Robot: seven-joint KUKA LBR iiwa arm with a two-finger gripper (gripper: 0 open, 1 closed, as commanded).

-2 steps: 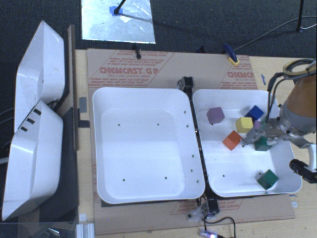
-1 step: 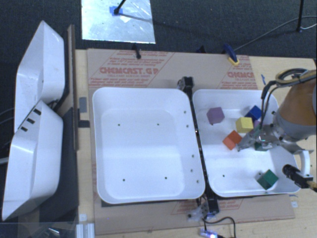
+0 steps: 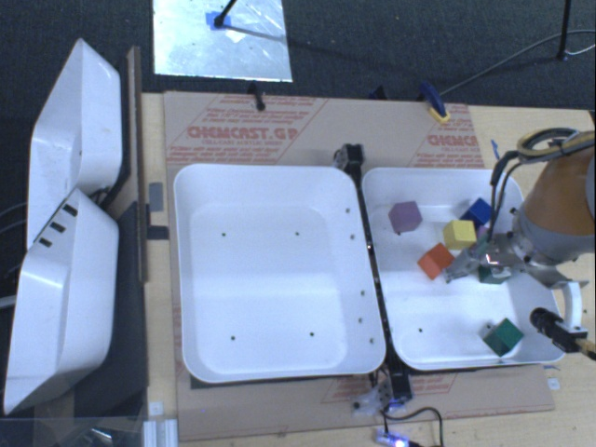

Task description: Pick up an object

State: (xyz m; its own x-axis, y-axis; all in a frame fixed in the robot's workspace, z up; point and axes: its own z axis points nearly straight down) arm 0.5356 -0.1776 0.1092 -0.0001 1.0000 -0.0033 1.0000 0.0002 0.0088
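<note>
The green block [image 3: 504, 335] lies lowest in the right-hand bin [image 3: 438, 350], a small dark green cube tilted near the front wall, well apart from the others. Further up are the orange block [image 3: 433, 262], the yellow block [image 3: 459, 234], the purple block [image 3: 405, 217] and the blue block [image 3: 480, 211], all matte cubes, the blue one partly hidden behind the yellow. The gripper [image 3: 463, 266] sits low in this bin, its tip just beside the orange block's right side and just below the yellow one; whether its jaws are open or closed cannot be told. The arm [image 3: 559, 203] reaches in from the right, leaning down leftward over the bin. The left bin [image 3: 196, 250] stands alongside, touching.
</note>
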